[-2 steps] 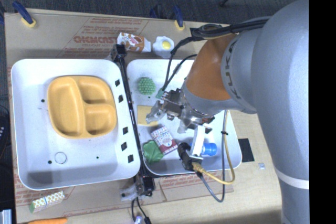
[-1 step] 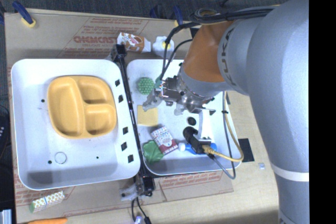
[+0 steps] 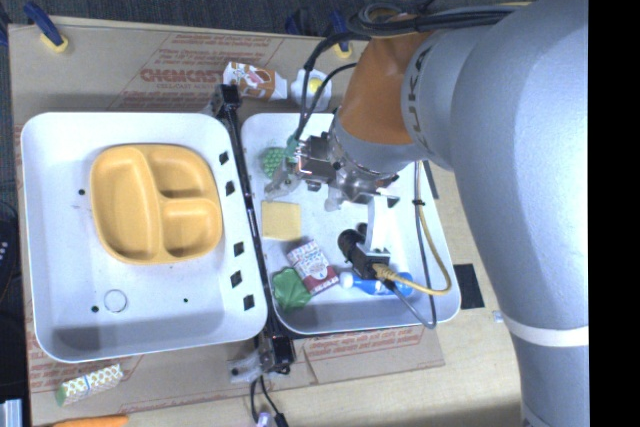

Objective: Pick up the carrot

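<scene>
My gripper [image 3: 292, 171] hangs over the upper left part of the right bin [image 3: 440, 300], with the grey arm and its orange band covering much of that bin's right side. Just below its tip lies a green item [image 3: 272, 158], close to the bin's left wall. A thin orange strip [image 3: 90, 421] shows at the picture's bottom edge, on the bench outside both bins; I cannot tell whether it is the carrot. Whatever lies under the wrist is hidden.
The right bin also holds a yellow block [image 3: 281, 219], a red and white packet [image 3: 312, 266], a green piece [image 3: 290, 287] and a blue item [image 3: 378, 286]. A yellow divided plate [image 3: 155, 200] sits in the left bin [image 3: 40, 245]. Small packets [image 3: 250, 77] lie on the bench.
</scene>
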Available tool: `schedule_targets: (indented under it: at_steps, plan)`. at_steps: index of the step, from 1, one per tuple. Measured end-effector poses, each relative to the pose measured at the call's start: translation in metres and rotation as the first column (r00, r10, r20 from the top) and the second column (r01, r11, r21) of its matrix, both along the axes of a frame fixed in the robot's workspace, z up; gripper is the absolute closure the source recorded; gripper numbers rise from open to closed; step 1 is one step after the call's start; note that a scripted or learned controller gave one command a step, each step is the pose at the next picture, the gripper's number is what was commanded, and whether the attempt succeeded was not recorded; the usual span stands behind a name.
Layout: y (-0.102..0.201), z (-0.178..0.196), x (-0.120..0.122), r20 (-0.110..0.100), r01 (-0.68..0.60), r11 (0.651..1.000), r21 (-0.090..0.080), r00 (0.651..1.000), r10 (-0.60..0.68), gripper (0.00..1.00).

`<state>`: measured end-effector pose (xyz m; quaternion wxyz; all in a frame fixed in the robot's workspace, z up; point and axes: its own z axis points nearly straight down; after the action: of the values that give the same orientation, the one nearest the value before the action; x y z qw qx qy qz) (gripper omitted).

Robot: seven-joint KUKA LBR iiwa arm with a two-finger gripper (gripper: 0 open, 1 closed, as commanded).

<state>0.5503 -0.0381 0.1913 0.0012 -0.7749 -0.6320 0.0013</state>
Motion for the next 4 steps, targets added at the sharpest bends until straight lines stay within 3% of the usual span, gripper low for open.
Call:
schedule_targets:
  at_steps: [1,2,3,4]
  plan:
    - [0.032,0.000,-0.004,-0.003,-0.036,0.999,0.002,0.999,0.036,0.00]
    - [0.029,0.000,0.054,0.002,-0.250,0.968,0.000,0.968,0.250,0.00]
    - [0.045,0.001,0.064,0.003,-0.583,0.812,-0.001,0.812,0.583,0.00]
    - [0.058,0.001,0.106,0.003,-0.701,0.714,-0.001,0.714,0.701,0.00]
